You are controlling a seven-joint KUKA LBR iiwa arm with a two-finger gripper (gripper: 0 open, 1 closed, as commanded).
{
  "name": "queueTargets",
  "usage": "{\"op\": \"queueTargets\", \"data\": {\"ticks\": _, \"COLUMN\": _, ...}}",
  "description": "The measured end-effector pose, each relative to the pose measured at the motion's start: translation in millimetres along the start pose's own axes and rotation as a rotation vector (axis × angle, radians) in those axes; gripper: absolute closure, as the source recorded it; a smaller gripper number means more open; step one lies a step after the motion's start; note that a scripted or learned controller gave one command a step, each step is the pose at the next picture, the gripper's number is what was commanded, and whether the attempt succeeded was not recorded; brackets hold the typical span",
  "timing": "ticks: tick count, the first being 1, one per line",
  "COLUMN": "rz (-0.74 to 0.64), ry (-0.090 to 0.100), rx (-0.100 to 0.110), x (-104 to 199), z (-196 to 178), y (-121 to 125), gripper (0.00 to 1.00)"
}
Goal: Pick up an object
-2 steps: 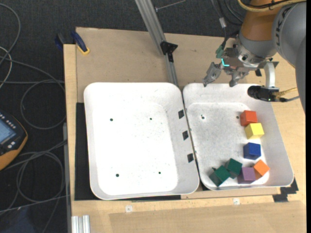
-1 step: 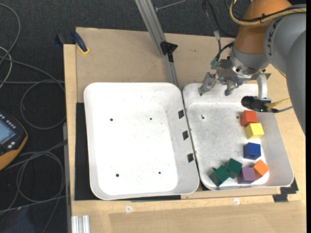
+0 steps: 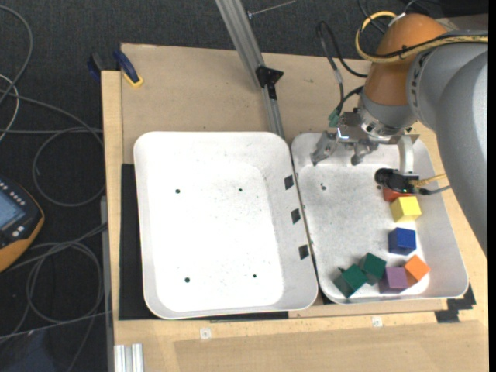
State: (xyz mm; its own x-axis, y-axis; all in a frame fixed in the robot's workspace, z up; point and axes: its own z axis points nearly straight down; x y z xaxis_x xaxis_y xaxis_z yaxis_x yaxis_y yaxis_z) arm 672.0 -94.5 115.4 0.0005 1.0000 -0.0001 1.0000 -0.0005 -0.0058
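Seen from above, a wooden surface [image 3: 194,84] carries two shallow white bins side by side. The left bin [image 3: 155,208] has only a few dark dots on its floor. The right bin [image 3: 341,215] holds a scatter of small blocks, all along its right and near edges.

The grey robot arm, with its orange band [image 3: 407,49], reaches in from the right. Its gripper [image 3: 341,152] hangs over the far left corner of the right bin, with its two fingers [image 3: 319,153] spread apart and nothing between them.

The blocks lie well apart from the gripper. A yellow block [image 3: 405,207] sits by the right wall, with a small red piece [image 3: 390,194] just beyond it, partly hidden by something black. Nearer the camera is a blue block [image 3: 401,240], then an orange block [image 3: 416,268] and a purple block [image 3: 395,277] close together. Two dark green blocks [image 3: 361,273] lie at the near edge.

As a judgement, the task is at an early stage: no block is held or lifted. What remains is to move over a block, lower, close on it and raise it.
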Motion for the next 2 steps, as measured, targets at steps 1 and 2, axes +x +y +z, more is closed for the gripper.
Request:
{"op": "queueTargets", "data": {"ticks": 1, "rz": -0.001, "ry": 0.0, "rx": -0.002, "x": 1, "z": 17, "y": 0, "gripper": 0.0}}
{"op": "queueTargets", "data": {"ticks": 2, "rz": -0.002, "ry": 0.0, "rx": -0.008, "x": 1, "z": 3, "y": 2, "gripper": 1.0}}
